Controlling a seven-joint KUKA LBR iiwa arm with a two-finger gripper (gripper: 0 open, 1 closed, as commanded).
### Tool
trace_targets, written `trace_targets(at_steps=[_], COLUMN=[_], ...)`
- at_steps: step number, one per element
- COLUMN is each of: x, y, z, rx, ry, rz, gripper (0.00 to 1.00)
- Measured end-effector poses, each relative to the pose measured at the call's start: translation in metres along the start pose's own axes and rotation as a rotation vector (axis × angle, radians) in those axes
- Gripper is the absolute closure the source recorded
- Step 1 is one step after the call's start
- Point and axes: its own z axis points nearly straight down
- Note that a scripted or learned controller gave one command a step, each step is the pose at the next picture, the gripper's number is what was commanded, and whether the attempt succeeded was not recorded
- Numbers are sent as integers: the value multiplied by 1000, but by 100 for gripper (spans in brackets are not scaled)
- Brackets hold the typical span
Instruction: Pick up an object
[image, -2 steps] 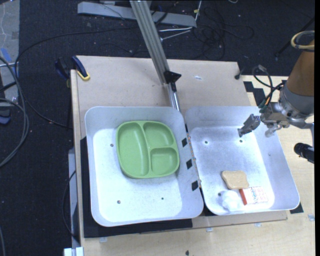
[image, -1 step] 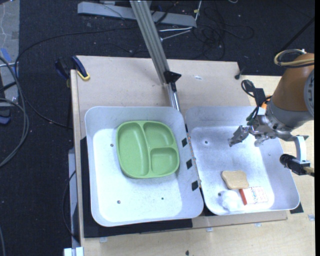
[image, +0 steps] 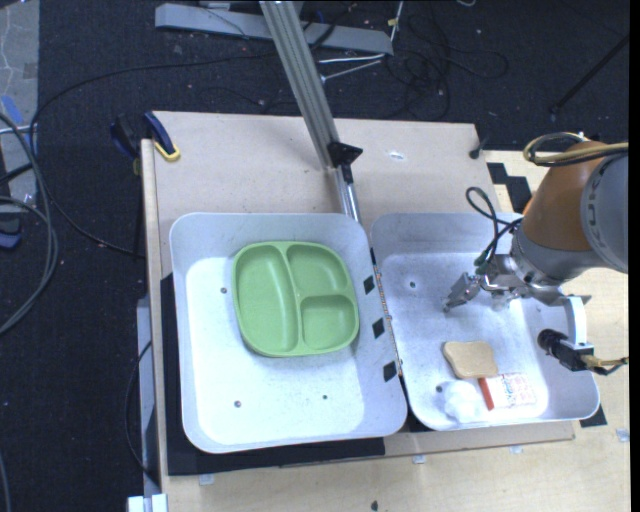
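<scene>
My gripper (image: 468, 293) hangs low over the middle of the right bin (image: 420, 250), with nothing visibly held in it. A tan, toast-like slab (image: 470, 358) lies flat a short way in front of it, apart from it. Near that bin's front edge sit a white crumpled lump (image: 460, 401) and a small red-and-white packet (image: 510, 391), side by side. The arm's grey and orange wrist (image: 560, 225) comes in from the right, above the bin's right side.
A green divided plate (image: 297, 297) rests in the left bin (image: 200, 400). A slanted metal pole (image: 315, 100) crosses the back of the bench. Black clips (image: 378, 305) mark the seam between the bins.
</scene>
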Motion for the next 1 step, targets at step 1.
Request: trace_targets(at_steps=[1], x=[0], y=[2], z=[-15], rx=[-7], ry=[-2], rz=[0], gripper=[100])
